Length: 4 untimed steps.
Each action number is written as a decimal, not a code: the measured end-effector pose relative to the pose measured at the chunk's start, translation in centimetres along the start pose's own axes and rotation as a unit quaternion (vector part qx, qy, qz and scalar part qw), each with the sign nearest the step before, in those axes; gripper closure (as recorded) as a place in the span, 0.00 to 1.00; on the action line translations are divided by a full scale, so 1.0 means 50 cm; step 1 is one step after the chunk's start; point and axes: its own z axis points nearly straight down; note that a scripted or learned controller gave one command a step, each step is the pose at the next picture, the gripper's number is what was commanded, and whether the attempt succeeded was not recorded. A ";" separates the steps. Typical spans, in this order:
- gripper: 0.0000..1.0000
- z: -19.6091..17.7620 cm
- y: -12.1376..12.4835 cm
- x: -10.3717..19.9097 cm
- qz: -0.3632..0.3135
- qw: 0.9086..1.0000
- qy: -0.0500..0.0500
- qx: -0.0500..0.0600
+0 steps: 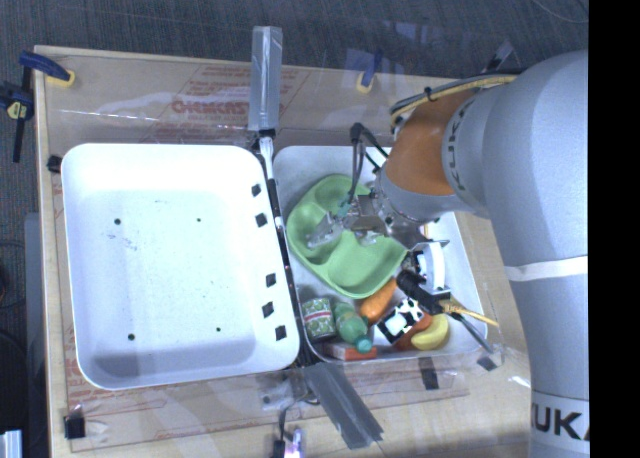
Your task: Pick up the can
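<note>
Figure: my gripper (340,224) poised over the green bowl (345,251) in the right-hand bin (455,236), at the reach stage of picking up the can (318,317).

My two fingers (322,236) hang above the bowl's hollow. They look slightly spread with nothing between them, though at this slant the gap is hard to read.

The can, a short cylinder with a green patterned label, stands upright toward the camera from my fingertips, past the bowl's near rim and close against the divider wall between the two bins. A green bottle-like item (350,324) sits just beside it on the side nearer my arm, and an orange carrot (377,302) lies just beyond that. A banana (432,334) and a black-and-white item (402,318) are farther along, under my wrist.

To do this step well, I judge that I should first lift clear of the bowl rim, travel toward the can, and centre over its top. My fingers should open across its width, one dropping into the narrow slot at the divider wall, the other between can and bottle. The crowding is the main risk: a skewed descent could tip the can or pinch the bottle instead.
</note>
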 end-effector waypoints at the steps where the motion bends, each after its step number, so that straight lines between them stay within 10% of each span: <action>1: 0.00 -0.003 0.031 -0.099 0.052 0.999 0.001 0.000; 4: 0.00 -0.024 -0.179 -0.097 -0.093 0.996 -0.004 -0.015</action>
